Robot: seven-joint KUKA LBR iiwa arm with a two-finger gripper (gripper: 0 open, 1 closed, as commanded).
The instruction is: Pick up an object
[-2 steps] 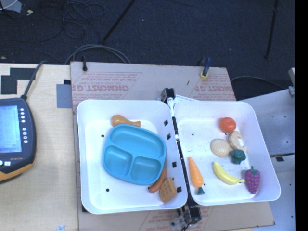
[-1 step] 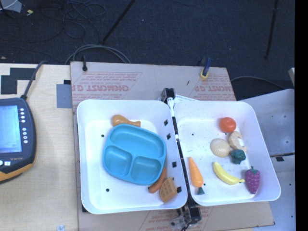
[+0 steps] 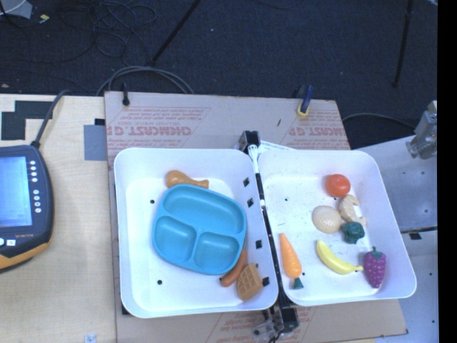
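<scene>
The right bin (image 3: 391,191) holds several toy foods. A red tomato (image 3: 338,185) lies at the back, with a beige egg-shaped piece (image 3: 327,219) and a pale brown-and-white piece (image 3: 350,207) in front of it. A dark green piece (image 3: 352,231) touches those two. A yellow banana (image 3: 335,258) and purple grapes (image 3: 374,266) lie near the front right corner. An orange carrot (image 3: 290,256) rests against the divider side. A grey part of the arm (image 3: 423,133) pokes in at the right edge, outside the bins.
The left bin (image 3: 120,213) holds a blue divided plate (image 3: 199,229), a drumstick (image 3: 186,180) behind it, a sausage (image 3: 233,270) and a waffle piece (image 3: 249,283) at its front right. A teach pendant (image 3: 21,195) lies on the bench at left.
</scene>
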